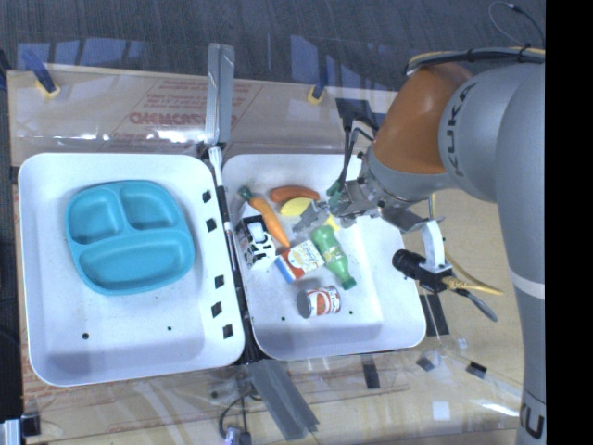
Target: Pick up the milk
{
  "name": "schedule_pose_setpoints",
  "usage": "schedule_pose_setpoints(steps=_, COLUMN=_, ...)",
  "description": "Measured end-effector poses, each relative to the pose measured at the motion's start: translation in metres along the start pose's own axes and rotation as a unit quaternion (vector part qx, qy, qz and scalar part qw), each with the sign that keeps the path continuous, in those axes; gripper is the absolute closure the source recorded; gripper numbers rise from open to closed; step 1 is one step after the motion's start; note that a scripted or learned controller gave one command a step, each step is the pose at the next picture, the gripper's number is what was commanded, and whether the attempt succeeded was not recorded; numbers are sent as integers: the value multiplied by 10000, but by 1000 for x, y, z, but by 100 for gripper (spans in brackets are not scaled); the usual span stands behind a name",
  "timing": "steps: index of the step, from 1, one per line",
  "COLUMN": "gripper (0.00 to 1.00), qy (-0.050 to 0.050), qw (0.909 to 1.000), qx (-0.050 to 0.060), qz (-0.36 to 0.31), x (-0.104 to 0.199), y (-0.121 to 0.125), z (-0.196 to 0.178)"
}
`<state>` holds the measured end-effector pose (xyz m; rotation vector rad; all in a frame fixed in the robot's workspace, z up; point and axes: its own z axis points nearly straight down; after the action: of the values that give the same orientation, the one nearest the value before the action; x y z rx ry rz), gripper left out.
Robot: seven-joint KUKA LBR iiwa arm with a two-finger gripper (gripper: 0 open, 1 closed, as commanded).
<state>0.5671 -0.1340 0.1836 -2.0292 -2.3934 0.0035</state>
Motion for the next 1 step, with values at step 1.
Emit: schedule_pose_setpoints(steps=1, gripper=0, qy=-19, qw=9867, qx=-43, qz=-1624, x=40, y=-14, z=84)
